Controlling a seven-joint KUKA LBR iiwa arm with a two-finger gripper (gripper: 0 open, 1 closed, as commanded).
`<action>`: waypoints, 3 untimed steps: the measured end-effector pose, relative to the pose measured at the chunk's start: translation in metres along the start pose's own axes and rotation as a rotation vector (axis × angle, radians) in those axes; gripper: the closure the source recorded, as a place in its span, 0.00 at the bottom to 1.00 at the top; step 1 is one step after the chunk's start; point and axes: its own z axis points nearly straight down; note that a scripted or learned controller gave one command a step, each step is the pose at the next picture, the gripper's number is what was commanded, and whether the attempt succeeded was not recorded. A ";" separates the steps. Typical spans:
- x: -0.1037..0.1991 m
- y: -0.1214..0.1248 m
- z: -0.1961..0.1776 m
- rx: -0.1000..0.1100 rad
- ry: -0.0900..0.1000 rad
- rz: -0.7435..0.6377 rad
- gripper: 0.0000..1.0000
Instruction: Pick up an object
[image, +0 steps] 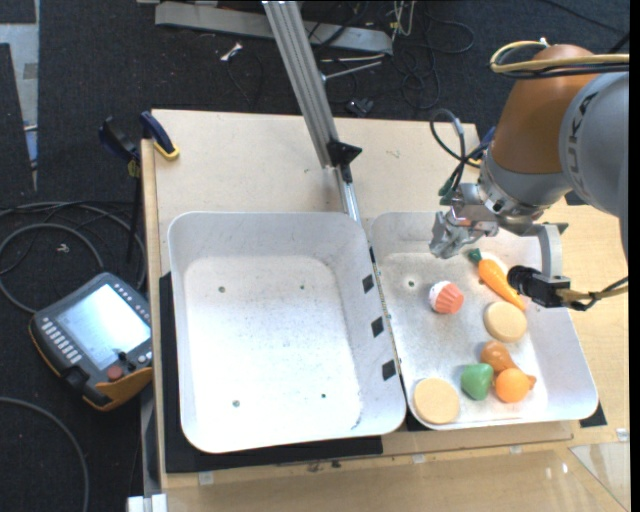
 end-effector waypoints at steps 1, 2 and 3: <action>0.055 -0.010 0.006 0.002 0.000 0.000 1.00; 0.113 -0.017 -0.011 -0.003 0.000 -0.002 1.00; 0.163 -0.030 -0.018 -0.001 0.000 -0.001 1.00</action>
